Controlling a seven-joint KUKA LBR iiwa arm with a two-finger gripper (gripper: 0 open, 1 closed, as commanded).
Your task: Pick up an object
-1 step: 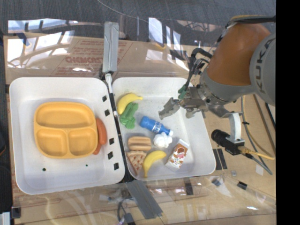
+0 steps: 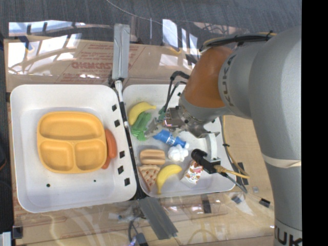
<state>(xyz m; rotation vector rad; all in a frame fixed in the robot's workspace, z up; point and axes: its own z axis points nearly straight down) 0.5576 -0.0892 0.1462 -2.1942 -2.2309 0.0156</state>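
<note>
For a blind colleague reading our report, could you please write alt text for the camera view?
A grey KUKA arm with an orange band lowers its gripper into the right white bin, over toy food: a green item, a blue item, two bananas, a hot dog. The left white bin holds a yellow divided tray.

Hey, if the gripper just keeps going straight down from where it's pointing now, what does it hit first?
Most likely the blue object lying right below the gripper in the right bin, with the green toy close beside it. Depth is hard to judge from this slanted view.
</note>
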